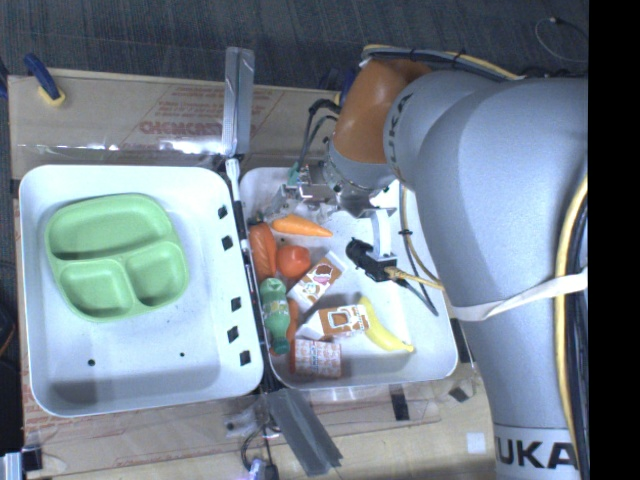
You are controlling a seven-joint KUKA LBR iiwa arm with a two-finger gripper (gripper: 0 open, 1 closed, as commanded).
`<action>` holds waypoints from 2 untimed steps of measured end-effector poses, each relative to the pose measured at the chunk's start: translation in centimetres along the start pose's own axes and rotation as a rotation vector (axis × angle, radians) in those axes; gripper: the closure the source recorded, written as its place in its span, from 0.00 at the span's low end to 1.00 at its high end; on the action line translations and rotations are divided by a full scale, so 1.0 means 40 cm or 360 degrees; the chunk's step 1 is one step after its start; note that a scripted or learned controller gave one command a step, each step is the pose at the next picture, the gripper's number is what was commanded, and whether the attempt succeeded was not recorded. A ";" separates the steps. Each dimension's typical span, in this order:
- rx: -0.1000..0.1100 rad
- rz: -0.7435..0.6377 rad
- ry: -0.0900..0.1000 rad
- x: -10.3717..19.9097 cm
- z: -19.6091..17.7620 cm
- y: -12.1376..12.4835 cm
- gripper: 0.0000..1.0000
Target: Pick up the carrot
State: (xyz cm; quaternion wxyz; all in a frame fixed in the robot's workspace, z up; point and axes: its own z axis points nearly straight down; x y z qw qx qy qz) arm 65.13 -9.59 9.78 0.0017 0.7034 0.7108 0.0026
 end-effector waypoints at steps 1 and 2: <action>0.0000 -0.0007 0.0002 0.003 -0.026 0.002 1.00; 0.0013 0.0343 -0.0003 0.143 -0.306 -0.039 1.00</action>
